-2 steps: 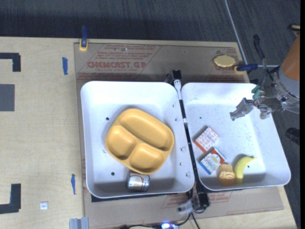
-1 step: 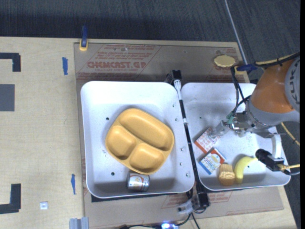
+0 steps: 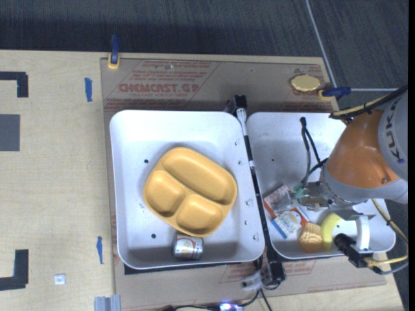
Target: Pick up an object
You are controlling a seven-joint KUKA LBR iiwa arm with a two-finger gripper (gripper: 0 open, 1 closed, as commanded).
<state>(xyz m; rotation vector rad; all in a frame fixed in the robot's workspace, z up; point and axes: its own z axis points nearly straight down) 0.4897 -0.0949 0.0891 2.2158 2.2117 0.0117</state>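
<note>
The right bin (image 3: pixel 279 135) holds a small heap near its front. In it are a crinkled snack packet (image 3: pixel 277 198), a red, white and blue packet (image 3: pixel 288 223), a tan bread-like piece (image 3: pixel 311 238) and a yellow-green ball (image 3: pixel 331 225). My gripper (image 3: pixel 312 195) hangs low over this heap, just right of the crinkled packet and above the ball. The grey and orange arm hides the gripper's tips. I see nothing lifted off the bin floor.
The left bin (image 3: pixel 130 141) holds a yellow plate with three compartments (image 3: pixel 189 190) and a small metal can (image 3: pixel 188 247) lying by the front wall. A round tan disc (image 3: pixel 305 83) lies on the cardboard behind the right bin. The arm covers the right bin's right side.
</note>
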